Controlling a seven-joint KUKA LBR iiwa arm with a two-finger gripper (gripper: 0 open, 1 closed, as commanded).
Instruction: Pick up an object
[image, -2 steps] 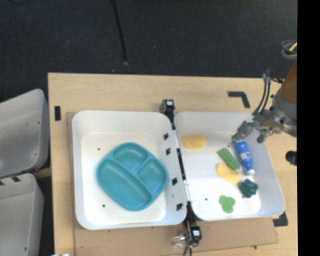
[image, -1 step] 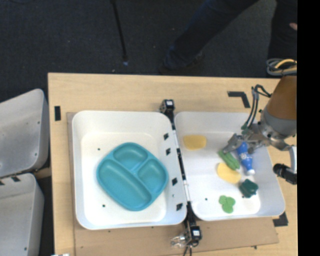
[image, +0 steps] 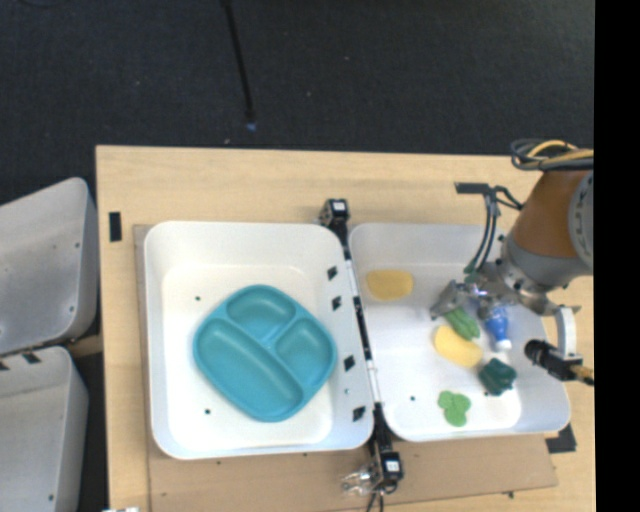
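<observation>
The arm reaches in from the right, wrist bent down over the right bin (image: 420, 425) — its gripper (image: 462, 308) low among the toys, just above a green object (image: 463, 324) beside a yellow piece (image: 457, 347); its grasp cannot be told

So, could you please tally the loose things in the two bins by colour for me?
Blue: 2, the divided plate and a small bottle
Yellow: 2, a tan piece and a bright lump
Green: 3, at and
Total: 7
</observation>
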